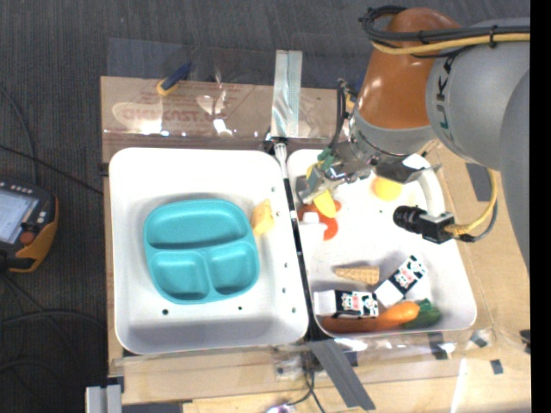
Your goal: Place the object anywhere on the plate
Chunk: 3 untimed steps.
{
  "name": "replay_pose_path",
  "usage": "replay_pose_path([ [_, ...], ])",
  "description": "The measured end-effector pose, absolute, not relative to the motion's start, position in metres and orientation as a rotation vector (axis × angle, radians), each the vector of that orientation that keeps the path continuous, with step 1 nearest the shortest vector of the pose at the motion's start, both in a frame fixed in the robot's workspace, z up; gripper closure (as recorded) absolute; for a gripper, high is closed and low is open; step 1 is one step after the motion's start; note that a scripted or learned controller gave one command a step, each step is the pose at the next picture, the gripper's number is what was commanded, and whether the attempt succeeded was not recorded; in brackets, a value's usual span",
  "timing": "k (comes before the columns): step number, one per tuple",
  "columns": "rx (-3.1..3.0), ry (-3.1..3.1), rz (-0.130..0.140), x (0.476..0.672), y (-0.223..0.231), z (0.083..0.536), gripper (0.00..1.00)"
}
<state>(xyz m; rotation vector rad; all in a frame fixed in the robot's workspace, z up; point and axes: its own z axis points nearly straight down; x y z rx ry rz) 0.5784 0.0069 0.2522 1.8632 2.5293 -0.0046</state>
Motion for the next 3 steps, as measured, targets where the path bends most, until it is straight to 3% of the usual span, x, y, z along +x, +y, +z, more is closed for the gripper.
replay_pose_path([
  [2, 2.016, 2.411, -0.005, 0.531, 0.126, 0.223, 1.00],
  [3, 2.016, 2.411, -0.005, 0.531, 0.126, 0.223, 0.00],
])
